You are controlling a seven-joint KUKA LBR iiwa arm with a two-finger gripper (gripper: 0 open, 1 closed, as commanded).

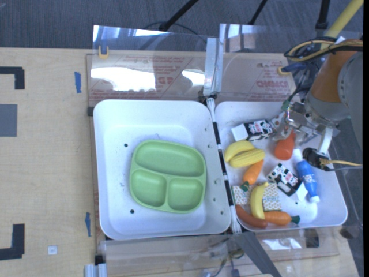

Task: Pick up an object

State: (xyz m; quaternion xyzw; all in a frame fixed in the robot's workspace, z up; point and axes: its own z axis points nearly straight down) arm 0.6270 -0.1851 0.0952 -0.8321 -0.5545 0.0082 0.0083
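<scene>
A: The end effector [288, 133] is low in the right bin [337, 203], near its far right corner, just above an orange-red toy [283, 148]. If it is open or closed, I cannot tell; the wrist covers it.

B: So nothing is picked yet?

A: I think not. The toy seems to lie on the bin floor, touching or almost touching the metal part.

B: What may go wrong?

A: The bin is crowded. A black-and-white box [259, 128] lies just beside, toward the bin's far edge, and a blue bottle [307, 179] is near, toward the right edge. A descent a little off could push the round toy away or catch a neighbour. The green tray [168, 176] in the left bin [109, 126] is well apart, so no danger there.
</scene>
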